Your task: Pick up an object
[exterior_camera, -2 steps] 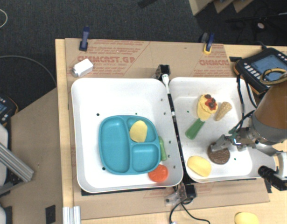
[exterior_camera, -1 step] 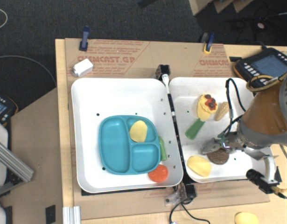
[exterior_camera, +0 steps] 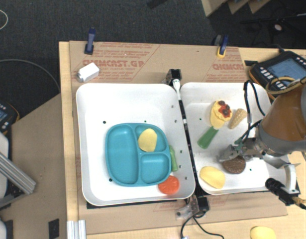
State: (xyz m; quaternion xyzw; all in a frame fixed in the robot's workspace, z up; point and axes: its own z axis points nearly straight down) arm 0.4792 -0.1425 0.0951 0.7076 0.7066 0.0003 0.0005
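The right bin (exterior_camera: 205, 99) holds a brown disc (exterior_camera: 236, 167), a pale yellow lump (exterior_camera: 212, 177), a yellow toy with a red top (exterior_camera: 220, 113) on a green handle (exterior_camera: 206, 137), and a tan ridged piece (exterior_camera: 237, 117). My gripper (exterior_camera: 234, 156) hangs low over the brown disc's upper edge, close to or touching it; nothing visibly hangs from it. The grey arm with its orange band (exterior_camera: 287, 118) covers the bin's right side. In the left bin (exterior_camera: 123, 101) lies a teal divided plate (exterior_camera: 124, 156) with a yellow piece (exterior_camera: 148, 140) on it.
An orange-red ball (exterior_camera: 168, 184) and a green sliver (exterior_camera: 173, 159) lie by the plate's right edge. A black cable (exterior_camera: 181, 111) runs along the wall between the bins. On the bench are a white block (exterior_camera: 88, 72) and a control pendant (exterior_camera: 279, 71).
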